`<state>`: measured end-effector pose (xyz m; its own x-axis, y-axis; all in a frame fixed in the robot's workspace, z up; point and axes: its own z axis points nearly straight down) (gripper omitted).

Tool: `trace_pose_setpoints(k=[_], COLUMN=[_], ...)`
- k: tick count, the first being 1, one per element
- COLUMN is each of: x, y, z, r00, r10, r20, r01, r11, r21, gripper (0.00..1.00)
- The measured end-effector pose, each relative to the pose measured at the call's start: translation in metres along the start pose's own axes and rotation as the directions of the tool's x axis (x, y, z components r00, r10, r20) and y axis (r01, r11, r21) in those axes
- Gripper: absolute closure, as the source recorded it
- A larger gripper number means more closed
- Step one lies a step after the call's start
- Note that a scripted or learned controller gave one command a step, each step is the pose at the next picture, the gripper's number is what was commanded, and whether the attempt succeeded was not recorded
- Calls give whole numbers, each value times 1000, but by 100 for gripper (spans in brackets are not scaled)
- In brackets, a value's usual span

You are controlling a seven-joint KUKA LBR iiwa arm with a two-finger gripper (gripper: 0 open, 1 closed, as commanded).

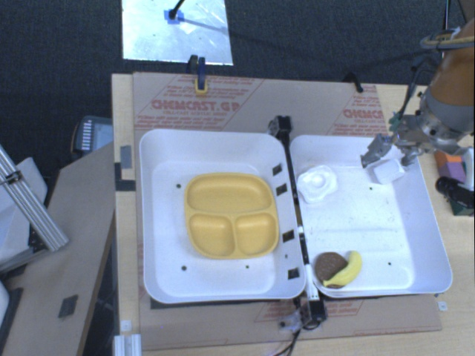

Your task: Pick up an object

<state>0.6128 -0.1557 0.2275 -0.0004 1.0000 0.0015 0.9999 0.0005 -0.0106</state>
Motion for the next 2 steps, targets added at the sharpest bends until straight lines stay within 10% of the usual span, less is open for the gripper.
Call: trace_pose_setpoints(k=[2], x=[-6], y=[-4], z=[40], r00=[1000], r10=[-1], r20=[2], r01=[1], r11=[1000], r21=[-9], gripper=[0])
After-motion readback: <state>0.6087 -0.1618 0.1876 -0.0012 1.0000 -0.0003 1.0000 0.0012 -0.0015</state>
